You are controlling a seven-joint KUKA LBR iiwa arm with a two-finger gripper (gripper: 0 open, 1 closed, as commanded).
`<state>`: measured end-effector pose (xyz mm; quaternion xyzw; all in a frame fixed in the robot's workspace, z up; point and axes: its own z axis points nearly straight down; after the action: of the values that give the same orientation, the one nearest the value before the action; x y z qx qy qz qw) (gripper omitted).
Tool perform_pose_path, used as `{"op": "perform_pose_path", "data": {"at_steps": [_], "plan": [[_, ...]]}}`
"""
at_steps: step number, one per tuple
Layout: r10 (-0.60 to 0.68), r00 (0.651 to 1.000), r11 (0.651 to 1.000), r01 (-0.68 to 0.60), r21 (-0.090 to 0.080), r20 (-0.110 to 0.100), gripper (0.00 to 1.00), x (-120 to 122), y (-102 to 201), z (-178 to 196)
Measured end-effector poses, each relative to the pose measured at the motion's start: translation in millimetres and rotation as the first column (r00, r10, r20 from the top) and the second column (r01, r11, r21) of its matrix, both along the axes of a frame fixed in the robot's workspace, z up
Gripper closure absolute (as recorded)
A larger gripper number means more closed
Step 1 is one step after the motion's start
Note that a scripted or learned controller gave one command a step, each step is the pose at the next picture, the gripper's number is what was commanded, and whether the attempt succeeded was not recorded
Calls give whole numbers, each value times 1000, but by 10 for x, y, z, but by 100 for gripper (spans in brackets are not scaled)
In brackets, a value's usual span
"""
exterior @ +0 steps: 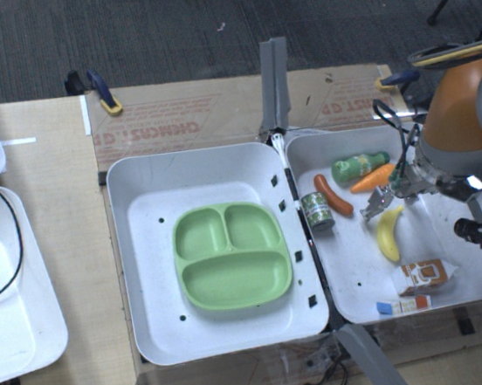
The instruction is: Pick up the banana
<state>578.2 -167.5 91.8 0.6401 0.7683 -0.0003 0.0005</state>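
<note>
The yellow banana lies in the right bin, roughly at its middle, curved and pointing up toward the arm. My gripper hangs just above the banana's upper end, reaching in from the right under the orange-banded wrist. Its metal fingers stand open, and nothing is between them. The banana rests on the bin floor, apart from the other items.
Behind the gripper in the right bin lie a green bottle, a carrot, a red sausage and a small can. A brown box and a small flat packet lie near the front. The left bin holds a green divided plate.
</note>
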Motion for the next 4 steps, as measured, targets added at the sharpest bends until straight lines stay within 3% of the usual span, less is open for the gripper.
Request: {"op": "perform_pose_path", "data": {"at_steps": [1, 2, 3, 4], "plan": [[-4, 1000, 1000, 4, 0, 2, 100, 4, -10, 97], [-4, 1000, 1000, 4, 0, 1, 0, 3, -10, 96], [-14, 1000, 1000, 14, 1, -2, 0, -336, 140, -6], [-18, 1000, 1000, 18, 1, -1, 100, -333, 133, 86]]}}
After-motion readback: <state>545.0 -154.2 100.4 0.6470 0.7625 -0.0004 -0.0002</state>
